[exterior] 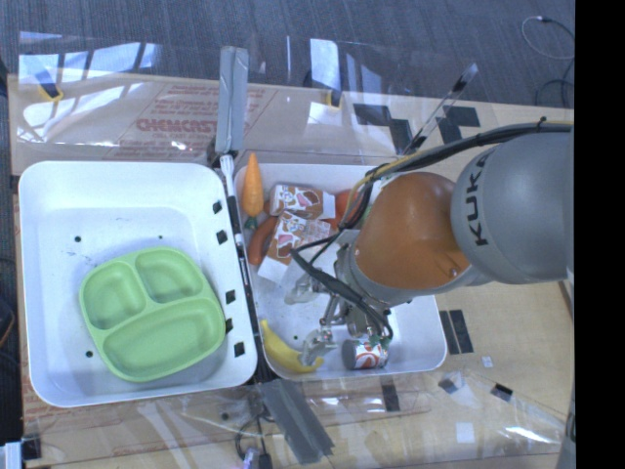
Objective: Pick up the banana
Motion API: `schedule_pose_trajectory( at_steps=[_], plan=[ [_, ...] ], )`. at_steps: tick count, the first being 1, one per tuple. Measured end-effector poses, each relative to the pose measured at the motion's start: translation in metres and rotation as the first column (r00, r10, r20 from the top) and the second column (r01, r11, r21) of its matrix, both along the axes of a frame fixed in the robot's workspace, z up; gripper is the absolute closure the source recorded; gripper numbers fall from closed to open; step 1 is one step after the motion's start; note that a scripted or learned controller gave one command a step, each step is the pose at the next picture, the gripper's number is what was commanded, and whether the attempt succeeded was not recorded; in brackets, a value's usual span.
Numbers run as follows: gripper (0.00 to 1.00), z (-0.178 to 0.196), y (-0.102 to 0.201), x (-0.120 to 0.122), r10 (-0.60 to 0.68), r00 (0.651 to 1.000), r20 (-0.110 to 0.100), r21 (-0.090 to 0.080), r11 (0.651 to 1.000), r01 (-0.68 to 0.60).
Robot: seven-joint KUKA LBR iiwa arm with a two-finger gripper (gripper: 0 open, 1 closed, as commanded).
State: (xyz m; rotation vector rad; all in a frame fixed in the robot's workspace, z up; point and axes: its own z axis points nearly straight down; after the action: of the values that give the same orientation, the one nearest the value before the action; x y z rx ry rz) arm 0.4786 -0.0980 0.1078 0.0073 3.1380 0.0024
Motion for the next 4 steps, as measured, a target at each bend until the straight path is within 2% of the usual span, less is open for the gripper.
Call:
schedule_pose_trajectory(
  at_steps=[1,2,3,4],
  plan=[
    [0.00,-0.016,0.008,0.035,0.313,0.950,-0.002,-0.001,0.950,-0.313],
    [0.00,0.036,-0.017,0.129,0.353,0.936,0.001,-0.003,0.936,-0.353],
    [0.00,-0.016,-0.023,0.038,0.436,0.900,-0.004,0.000,0.900,-0.436],
    [1.00,-0.006,-0.022,0.039,0.439,0.898,-0.002,-0.001,0.898,-0.439]
  ],
)
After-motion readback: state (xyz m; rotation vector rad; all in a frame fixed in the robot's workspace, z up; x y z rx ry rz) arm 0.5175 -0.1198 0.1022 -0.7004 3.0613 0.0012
